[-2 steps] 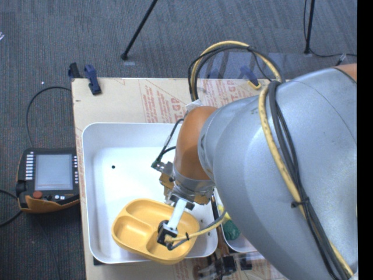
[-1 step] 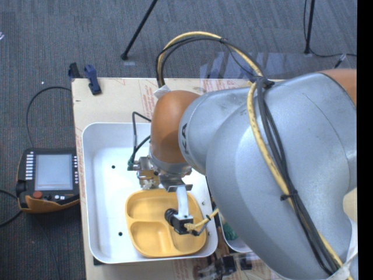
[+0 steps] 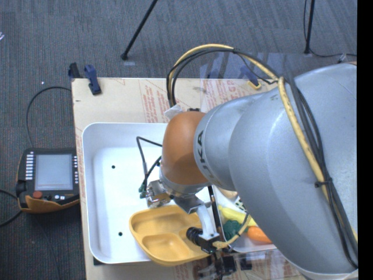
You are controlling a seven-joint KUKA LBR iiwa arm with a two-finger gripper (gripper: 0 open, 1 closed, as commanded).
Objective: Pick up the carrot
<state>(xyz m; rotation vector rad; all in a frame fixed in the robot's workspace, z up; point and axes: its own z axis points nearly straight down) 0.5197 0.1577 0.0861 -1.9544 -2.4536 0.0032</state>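
Grey carpet [image 3: 70, 28] all round, with tripod legs [image 3: 143, 22] across the top and a teach pendant [image 3: 49, 179] lying off the bench's left edge. Plywood bench [image 3: 128, 101] below, blue clamp [image 3: 92, 79] at its upper left corner. Left bin [image 3: 93, 156] set against the bench's left side, white and shallow, with a yellow two-part tray [image 3: 163, 238] lying in its lower right corner. Big grey arm [image 3: 280, 174] reaching in from the right, orange band [image 3: 183, 150] above the wrist, hanging over the seam between the two bins and covering most of the right one. Gripper [image 3: 154, 194] low over the left bin, just above the tray's upper edge; cannot tell how its pincer stands, whether spread or pressed together. Carrot [image 3: 259, 235] in the right bin near its lower edge, an orange tip poking out from under the arm, just beside a yellow and green item [image 3: 233, 217].
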